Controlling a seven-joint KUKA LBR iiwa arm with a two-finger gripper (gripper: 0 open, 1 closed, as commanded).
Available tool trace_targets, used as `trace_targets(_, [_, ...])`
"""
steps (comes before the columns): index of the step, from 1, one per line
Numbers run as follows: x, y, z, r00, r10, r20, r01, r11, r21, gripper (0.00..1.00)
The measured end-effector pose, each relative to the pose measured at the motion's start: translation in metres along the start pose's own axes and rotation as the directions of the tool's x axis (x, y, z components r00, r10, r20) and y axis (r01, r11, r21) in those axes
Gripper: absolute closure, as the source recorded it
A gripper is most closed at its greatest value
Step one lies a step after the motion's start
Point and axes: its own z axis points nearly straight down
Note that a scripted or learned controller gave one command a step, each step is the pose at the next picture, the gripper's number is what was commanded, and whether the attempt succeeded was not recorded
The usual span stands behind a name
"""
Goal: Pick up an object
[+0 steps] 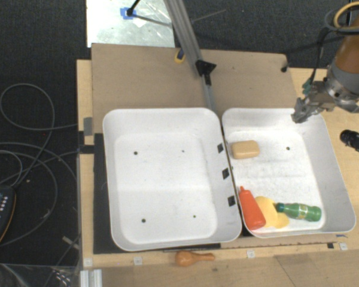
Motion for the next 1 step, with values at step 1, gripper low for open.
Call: trace_targets(1, [0.0542, 0.0145, 0.0058, 1.0, -0.006, -0.003, 0.006, 1.0, 0.005, 1.0])
